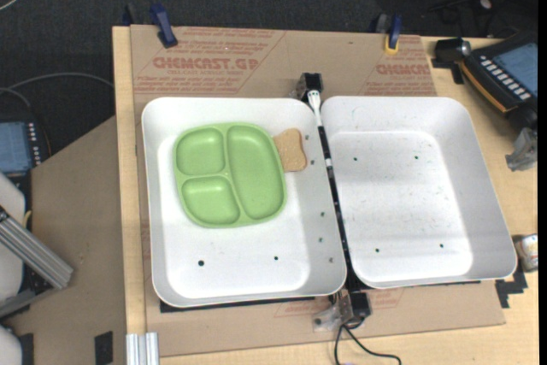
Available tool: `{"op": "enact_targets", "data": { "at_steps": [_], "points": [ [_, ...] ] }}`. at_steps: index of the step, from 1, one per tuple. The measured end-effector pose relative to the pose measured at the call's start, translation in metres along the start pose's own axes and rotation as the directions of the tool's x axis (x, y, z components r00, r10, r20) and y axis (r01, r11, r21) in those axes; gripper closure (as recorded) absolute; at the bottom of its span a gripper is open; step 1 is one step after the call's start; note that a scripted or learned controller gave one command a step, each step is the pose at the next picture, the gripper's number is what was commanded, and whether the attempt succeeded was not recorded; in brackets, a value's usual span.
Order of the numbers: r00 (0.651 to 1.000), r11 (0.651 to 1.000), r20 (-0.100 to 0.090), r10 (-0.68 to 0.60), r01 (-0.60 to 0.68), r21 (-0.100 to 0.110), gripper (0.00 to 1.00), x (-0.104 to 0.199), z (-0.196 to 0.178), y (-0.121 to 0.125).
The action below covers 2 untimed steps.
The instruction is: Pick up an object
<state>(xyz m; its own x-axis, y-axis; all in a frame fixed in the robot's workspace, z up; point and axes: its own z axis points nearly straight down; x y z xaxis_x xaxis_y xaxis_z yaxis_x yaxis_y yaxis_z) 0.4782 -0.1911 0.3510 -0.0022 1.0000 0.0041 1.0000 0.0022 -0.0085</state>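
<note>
1 thing cannot be told here: whether the claw is open, closed or gripping. Since the arm reaches in from the right, the right bin [410,184] lies nearest its approach, with a bare speckled floor.

The pickable things sit in the left bin [162,209]. A green plate [229,175] with 3 compartments lies flat in the upper half of that bin, and a small tan piece [291,150] touches the plate's upper right edge; whether it overlaps the rim cannot be told. The tan piece is near the seam between the 2 bins, so the sloping wall there probably crowds a grasp from that side. The plate looks wide and low, likely hard to pinch except at its rim.

Open room is best below the plate, where the floor is bare to the near wall. 2 clamps, a blue one [162,23] and a yellow-tipped one [392,32], pin the cardboard sheet [214,60] under the bins, presumably to stop shifting.
</note>
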Motion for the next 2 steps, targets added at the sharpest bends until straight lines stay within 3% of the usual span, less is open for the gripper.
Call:
{"op": "enact_targets", "data": {
  "at_steps": [1,2],
  "points": [
    [1.0,1.0,0.012,0.003,-0.003,-0.021,1.0,-0.035,-0.095,0.026],
    [1.0,1.0,0.0,0.002,-0.002,0.0,1.0,-0.004,-0.012,-0.001]
  ]
}}
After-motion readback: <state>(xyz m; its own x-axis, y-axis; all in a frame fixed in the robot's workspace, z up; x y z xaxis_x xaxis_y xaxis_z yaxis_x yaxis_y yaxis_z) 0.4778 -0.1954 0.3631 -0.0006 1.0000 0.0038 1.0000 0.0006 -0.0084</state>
